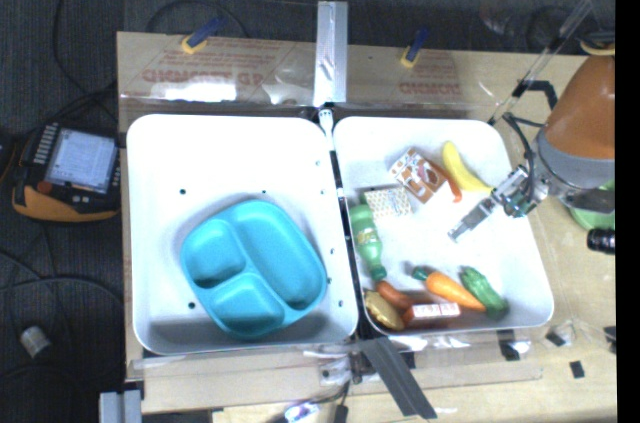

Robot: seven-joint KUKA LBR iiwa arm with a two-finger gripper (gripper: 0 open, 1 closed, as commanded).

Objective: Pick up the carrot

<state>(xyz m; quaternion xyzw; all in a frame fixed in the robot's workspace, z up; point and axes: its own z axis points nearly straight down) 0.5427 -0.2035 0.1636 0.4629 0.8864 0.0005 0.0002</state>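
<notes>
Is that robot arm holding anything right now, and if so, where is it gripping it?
Nothing is held. The tool hangs over bare bin floor in the right bin, apart from the carrot, which lies untouched near the front.

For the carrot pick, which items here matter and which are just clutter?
Job: carrot, gripper, right bin.
Clutter: banana, green bottle, green vegetable, snack packet, blue divided tray.
</notes>
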